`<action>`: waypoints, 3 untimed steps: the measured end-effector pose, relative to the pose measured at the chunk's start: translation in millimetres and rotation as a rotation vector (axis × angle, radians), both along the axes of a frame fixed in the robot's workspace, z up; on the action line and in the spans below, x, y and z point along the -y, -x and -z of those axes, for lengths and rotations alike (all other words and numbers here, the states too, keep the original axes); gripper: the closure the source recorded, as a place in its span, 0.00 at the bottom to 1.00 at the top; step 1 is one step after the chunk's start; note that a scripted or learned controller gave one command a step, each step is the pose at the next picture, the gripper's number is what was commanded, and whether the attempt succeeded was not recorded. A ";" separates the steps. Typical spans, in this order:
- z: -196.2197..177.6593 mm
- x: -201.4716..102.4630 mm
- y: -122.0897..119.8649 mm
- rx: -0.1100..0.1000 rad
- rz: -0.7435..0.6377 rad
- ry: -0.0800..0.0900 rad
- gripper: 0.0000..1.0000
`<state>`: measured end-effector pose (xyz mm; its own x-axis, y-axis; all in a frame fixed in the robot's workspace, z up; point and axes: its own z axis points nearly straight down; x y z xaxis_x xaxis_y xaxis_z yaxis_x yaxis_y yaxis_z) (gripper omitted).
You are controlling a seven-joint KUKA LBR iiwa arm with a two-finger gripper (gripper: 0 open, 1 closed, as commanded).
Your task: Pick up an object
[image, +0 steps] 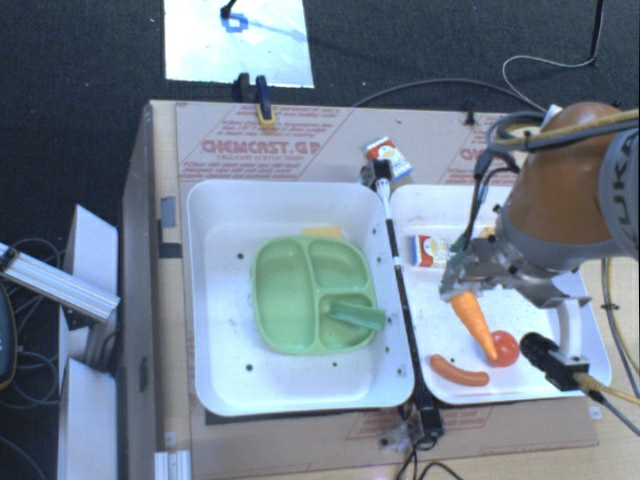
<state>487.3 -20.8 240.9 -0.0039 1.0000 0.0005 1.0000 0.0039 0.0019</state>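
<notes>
A: Nearest edge first, what's in the R bin (590, 353)?

B: A sausage (459, 370) lies by the front wall, long axis roughly L-R. Just behind it & to the R sits a red tomato (505, 348), touching the lower tip of an orange carrot (472, 320). The carrot runs at a slant, its upper end up under the arm's wrist.

A: And the gripper?

B: The gripper (462, 280) hangs over the carrot's upper end, right above it or touching, can't say which. Whether the tool is spread or pinched I cannot tell; the grey wrist & big orange band cover it from above. Nothing is visibly clamped, the carrot lies on the bin floor.

A: L bin?

B: The L bin (215, 298) holds a green divided plate (300, 293) w/ a green piece (355, 315) lying in its front-right compartment. A bit of yellow (322, 233) shows just behind the plate's far rim.

A: Further back?

B: In the R bin, past the gripper, a small white & red carton (432, 249) lies near the divider. Beyond both bins, at the far end of the seam between them, a small red & white & blue packet (385, 158) sits on the board (250, 143). At the board's far edge there's a blue & yellow clamp (262, 101), & beyond that a pale sheet (235, 28) on the dark floor
</notes>
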 end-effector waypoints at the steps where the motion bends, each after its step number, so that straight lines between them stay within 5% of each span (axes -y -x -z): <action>1: -9.9 34.3 0.4 0.000 0.003 0.001 1.00; 3: -17.9 -21.3 -0.1 0.001 -0.001 0.000 1.00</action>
<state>487.4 0.5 258.7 -0.0051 1.0000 0.0007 1.0000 0.0051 0.0027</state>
